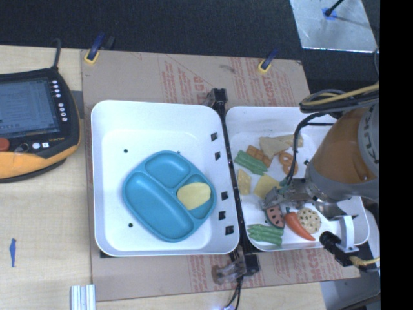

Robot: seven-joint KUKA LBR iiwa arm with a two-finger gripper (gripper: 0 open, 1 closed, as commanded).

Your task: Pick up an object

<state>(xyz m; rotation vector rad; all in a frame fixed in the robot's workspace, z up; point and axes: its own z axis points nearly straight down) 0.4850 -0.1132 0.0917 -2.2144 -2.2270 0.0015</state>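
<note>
Gripper (pixel 282 200) hangs low in the right bin (pixel 255 118), finger state cannot be told, directly above a watermelon slice (pixel 275 217) near the bin's front edge.

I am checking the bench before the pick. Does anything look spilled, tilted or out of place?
Nothing stands out. The blue plate lies flat in the left bin with a yellow piece in one compartment. The toy foods lie mixed but inside the right bin.

Two white bins (pixel 103 173), one blue plate (pixel 155 202)
</note>
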